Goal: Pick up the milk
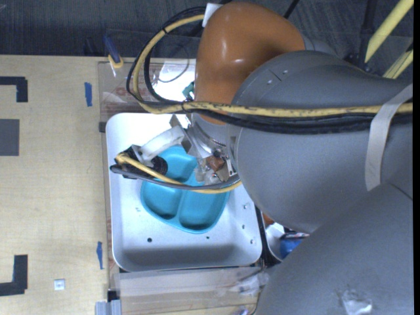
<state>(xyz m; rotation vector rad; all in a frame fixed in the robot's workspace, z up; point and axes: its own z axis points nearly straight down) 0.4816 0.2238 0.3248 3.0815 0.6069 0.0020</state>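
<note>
Hand (211,168) low over a blue divided dish (190,212) in the left white bin (126,241), as the grey arm (315,143) bulks across the frame.

Camera view: the hand hangs just above the dish's upper rim. Whether it is released or clenched cannot be told. A small white-and-blue object (289,243) peeks from under the arm just right of the bin. It may be the milk, though that is unsure. The pale worktop (52,176) lies to the left. The risk from here is that a closing hand meets the dish's rim or divider, not the milk, and lifts or tips the dish. The milk, if that object is it, sits well off the hand's line.
</note>
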